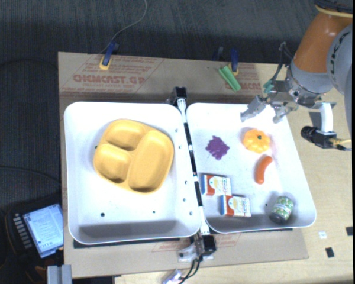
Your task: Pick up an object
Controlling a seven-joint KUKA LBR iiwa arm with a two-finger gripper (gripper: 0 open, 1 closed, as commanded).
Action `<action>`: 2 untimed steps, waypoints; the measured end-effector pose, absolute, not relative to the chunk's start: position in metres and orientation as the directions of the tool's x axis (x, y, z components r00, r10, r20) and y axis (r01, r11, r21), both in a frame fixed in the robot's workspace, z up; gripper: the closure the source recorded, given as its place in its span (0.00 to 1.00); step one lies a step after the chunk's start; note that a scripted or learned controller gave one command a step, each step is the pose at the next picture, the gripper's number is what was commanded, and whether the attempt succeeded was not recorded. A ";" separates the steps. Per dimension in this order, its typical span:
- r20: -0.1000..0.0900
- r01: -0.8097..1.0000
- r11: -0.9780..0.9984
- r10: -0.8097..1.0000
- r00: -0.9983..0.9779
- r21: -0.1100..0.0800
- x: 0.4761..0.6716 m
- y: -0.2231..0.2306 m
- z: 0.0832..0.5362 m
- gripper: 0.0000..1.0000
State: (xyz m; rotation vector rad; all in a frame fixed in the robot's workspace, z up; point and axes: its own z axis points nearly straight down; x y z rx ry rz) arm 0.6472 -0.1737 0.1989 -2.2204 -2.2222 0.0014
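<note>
The right bin holds a purple grape bunch, a small orange pumpkin, an orange-red sausage, two small cartons and a greenish can. My gripper hangs over the bin's far right part, just above and behind the pumpkin. Its fingers are spread apart with nothing between them.
The left bin carries a large yellow bread-like object. A green clip and blue clamps sit on the cardboard behind the bins. A black clamp stands at the divide between bins.
</note>
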 end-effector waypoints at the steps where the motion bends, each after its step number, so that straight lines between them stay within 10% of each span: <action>1: -0.001 1.000 0.001 1.000 -0.001 0.000 0.642 -0.130 0.094 0.00; 2: -0.003 1.000 0.002 1.000 -0.002 0.011 0.597 -0.134 0.089 0.00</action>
